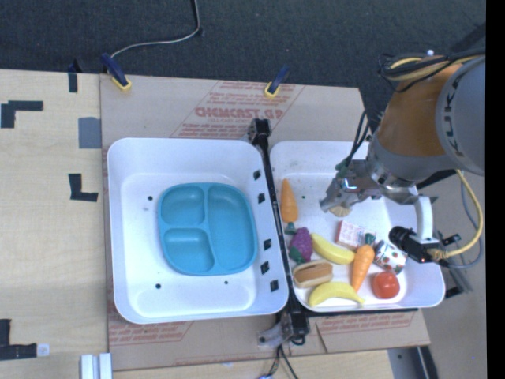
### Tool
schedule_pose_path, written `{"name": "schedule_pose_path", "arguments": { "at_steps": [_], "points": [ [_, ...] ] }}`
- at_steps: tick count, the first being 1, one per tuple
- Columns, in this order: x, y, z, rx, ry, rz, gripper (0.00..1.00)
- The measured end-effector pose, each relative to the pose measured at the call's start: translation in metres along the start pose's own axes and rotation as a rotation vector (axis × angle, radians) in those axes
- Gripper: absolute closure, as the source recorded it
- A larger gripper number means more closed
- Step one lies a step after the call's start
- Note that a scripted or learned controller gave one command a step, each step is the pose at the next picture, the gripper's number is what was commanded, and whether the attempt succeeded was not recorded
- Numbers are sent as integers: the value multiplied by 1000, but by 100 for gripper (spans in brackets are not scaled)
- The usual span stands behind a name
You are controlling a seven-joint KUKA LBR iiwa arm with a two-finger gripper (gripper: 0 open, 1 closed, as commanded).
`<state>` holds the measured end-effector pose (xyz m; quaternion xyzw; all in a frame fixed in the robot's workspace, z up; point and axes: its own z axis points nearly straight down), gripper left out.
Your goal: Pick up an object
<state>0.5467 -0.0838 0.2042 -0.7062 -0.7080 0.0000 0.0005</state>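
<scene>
Crowding is the risk: toy food lies packed along the lower right of the frame, so a descent there could nudge neighbours or pinch two at once. Gripper (341, 200) hangs over the right bin (308, 155); whether its claw is spread I cannot tell. That bin holds a carrot (289, 201), grapes (301, 243), bananas (333, 250), hotdog (313, 273), tomato (385, 285); the left bin (126, 235) holds a blue divided plate (208, 228).

- Bench (47, 235): pale wood, with a cardboard sheet (237, 113) clamped along its far edge.
- Left white bin (126, 212) and right white bin (308, 152) rest side by side on the cardboard, touching.
</scene>
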Motion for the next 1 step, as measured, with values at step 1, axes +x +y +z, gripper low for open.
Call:
{"name": "schedule_pose_path", "arguments": {
  "at_steps": [1],
  "points": [
    [44, 21, -37, 0, 0, 0, 100]
  ]
}}
